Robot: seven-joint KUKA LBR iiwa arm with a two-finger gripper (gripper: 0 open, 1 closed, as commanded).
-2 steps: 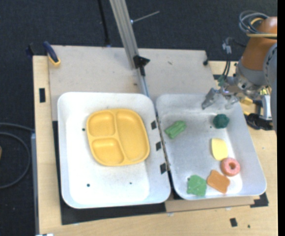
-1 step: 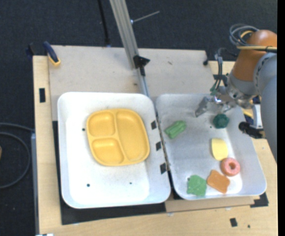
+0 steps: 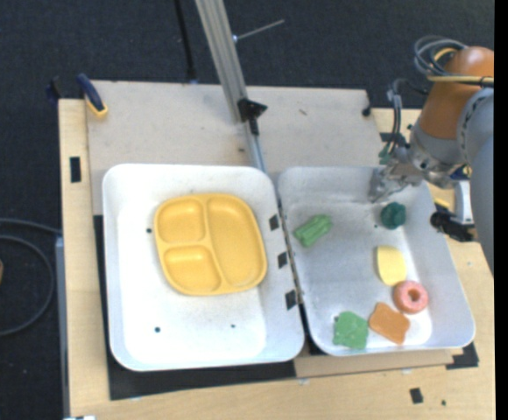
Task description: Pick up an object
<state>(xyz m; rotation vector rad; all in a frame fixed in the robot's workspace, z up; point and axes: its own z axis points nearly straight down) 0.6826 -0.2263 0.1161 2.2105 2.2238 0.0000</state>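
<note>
My gripper (image 3: 384,185) hangs over the right bin's (image 3: 324,191) far edge; jaws' state I cannot tell. Nothing seen between them. Dark green lump (image 3: 393,215) just beside, nearer the camera. Further down: yellow block (image 3: 391,264), pink ring (image 3: 410,297), orange piece (image 3: 389,323), green piece (image 3: 351,331). Green pod (image 3: 312,229) by the left wall. Left bin (image 3: 131,322): yellow tray (image 3: 209,242).

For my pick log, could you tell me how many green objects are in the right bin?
3: a light green piece near the bin's left wall, a dark green one just below the gripper, and a green block at the near edge. None looks hidden.
</note>
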